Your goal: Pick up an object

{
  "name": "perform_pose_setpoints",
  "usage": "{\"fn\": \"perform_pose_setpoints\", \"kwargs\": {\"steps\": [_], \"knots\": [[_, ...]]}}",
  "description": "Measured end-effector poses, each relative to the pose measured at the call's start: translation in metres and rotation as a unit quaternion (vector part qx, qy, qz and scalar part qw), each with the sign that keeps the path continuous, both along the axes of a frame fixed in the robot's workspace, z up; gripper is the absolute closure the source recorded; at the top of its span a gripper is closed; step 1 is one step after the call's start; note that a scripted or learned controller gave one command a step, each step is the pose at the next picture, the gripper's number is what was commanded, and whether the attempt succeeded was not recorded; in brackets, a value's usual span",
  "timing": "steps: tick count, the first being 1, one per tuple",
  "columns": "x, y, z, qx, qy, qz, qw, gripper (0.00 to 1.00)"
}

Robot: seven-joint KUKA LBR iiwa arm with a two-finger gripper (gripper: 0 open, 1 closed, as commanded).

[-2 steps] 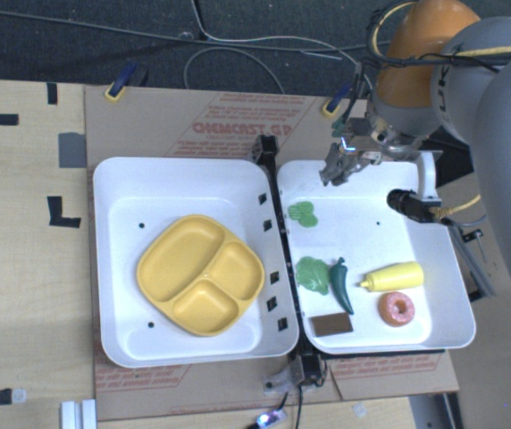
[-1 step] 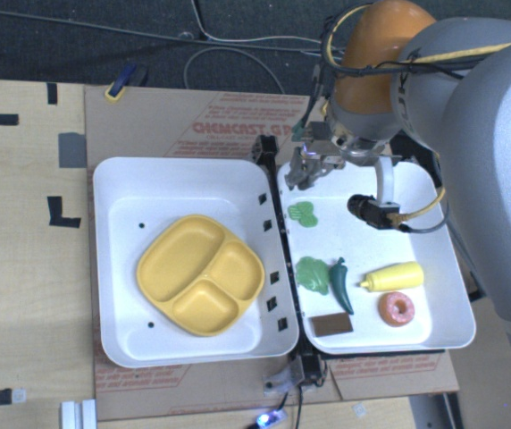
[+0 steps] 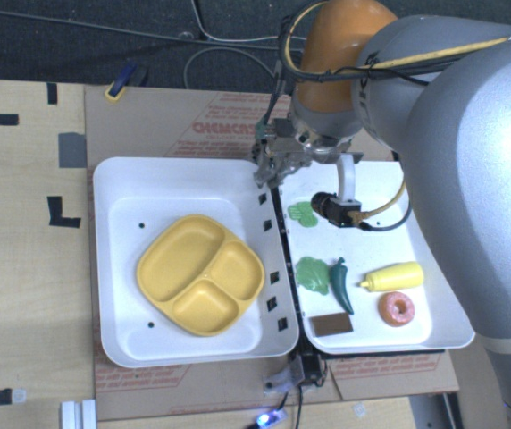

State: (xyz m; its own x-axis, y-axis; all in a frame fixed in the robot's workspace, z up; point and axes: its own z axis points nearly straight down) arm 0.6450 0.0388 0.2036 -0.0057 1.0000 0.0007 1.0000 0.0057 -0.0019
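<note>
My gripper (image 3: pixel 273 161) hangs under the orange wrist band, over the far end of the divider between the two bins. Just below it in the right bin (image 3: pixel 443 329) lies a small pale green piece (image 3: pixel 302 213). Nearer the front of that bin are a green leafy piece (image 3: pixel 312 273), a dark green pepper (image 3: pixel 341 289), a yellow squeeze bottle (image 3: pixel 391 278) on its side, a pink donut (image 3: pixel 397 308) and a brown block (image 3: pixel 331 324). A yellow divided plate (image 3: pixel 200 273) lies in the left bin (image 3: pixel 113 239). Nothing is seen held in the gripper.
The grey arm covers the right side of the view and the right bin's far corner. A black cable (image 3: pixel 381 213) loops from the wrist over the right bin. Brown cardboard (image 3: pixel 175 123) lies under and behind the bins.
</note>
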Motion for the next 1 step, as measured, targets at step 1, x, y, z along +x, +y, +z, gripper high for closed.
{"fn": "perform_pose_setpoints", "kwargs": {"steps": [1], "knots": [[-0.0024, 0.0473, -0.0022, -0.0002, 0.0, 0.0, 1.0, 1.0]]}}
